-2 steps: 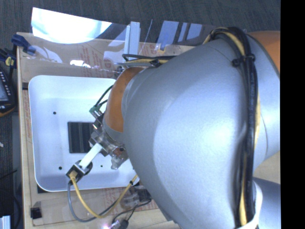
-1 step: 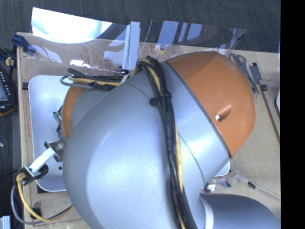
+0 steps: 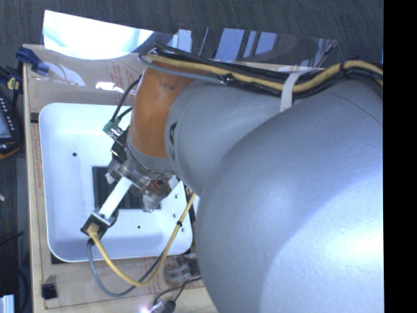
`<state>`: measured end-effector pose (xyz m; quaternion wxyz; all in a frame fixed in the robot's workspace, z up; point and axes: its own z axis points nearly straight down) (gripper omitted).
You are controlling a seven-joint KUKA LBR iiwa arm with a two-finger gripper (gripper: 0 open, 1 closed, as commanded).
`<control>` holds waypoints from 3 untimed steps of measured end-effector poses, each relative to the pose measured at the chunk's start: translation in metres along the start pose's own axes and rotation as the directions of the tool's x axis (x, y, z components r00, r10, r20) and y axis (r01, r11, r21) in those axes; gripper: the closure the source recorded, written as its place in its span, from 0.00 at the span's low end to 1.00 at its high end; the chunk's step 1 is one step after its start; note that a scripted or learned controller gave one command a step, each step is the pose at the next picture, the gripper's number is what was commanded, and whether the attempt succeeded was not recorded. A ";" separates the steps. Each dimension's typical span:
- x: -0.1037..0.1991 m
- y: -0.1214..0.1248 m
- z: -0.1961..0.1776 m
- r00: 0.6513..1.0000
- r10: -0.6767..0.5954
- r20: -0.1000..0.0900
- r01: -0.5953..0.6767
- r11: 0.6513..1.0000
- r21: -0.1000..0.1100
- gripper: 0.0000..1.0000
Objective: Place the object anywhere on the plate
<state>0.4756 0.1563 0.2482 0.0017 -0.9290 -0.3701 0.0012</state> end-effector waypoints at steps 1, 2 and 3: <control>0.041 -0.044 0.078 0.955 0.296 0.004 -0.296 0.955 -0.003 1.00; 0.043 -0.046 -0.017 0.989 -0.147 0.001 0.147 0.989 0.000 1.00; 0.043 -0.047 -0.093 0.833 -0.553 0.001 0.553 0.833 -0.001 1.00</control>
